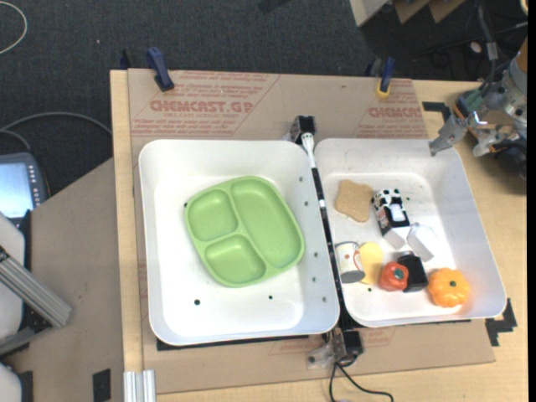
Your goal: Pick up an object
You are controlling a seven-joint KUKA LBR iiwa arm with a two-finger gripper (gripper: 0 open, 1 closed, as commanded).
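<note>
Your gripper (456,128) is hovering off the upper right corner of the right bin (469,193), and you cannot tell how it is set or see anything in it. The things to pick are lying below and to its left: a tan toast slice (353,199), an orange pumpkin (448,287), a red tomato (393,276). The cardboard (201,103) under the bins is reading "CHEMCAST".

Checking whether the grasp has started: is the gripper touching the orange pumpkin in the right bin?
Apart. The camera view shows the gripper up at the right bin's far corner, with bare white floor between it and the orange pumpkin near the front edge.
</note>
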